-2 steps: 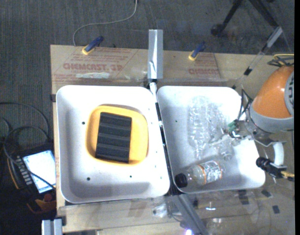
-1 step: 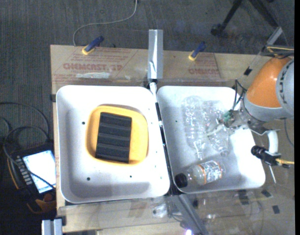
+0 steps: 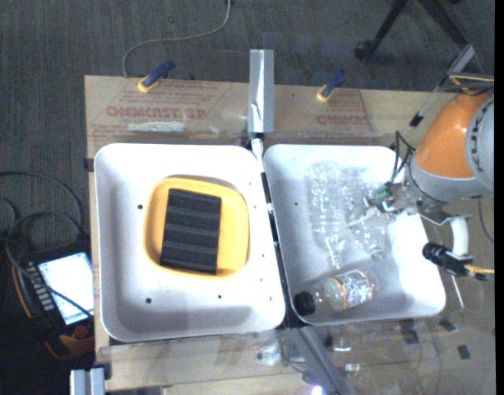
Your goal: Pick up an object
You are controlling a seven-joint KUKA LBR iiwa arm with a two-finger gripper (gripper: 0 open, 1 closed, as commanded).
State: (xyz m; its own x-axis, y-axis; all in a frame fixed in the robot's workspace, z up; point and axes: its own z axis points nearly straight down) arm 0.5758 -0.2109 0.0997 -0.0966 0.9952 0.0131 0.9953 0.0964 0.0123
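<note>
Here, a clear crumpled bottle (image 3: 338, 208) lies flat.

A lab: clamped plywood bench (image 3: 227, 105), carpet floor (cables trailing), office chair base (image 3: 408, 11).

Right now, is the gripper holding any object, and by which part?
It cannot be told. The gripper sits at the crumpled clear plastic bottle in the right white bin, but glare and transparency obscure any grip.

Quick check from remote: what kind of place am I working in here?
Most likely a robotics lab or test cell, not a home. Two white bins, left and right, sit on a board held by clamps, with loose cables and an office chair base on carpet.
</note>
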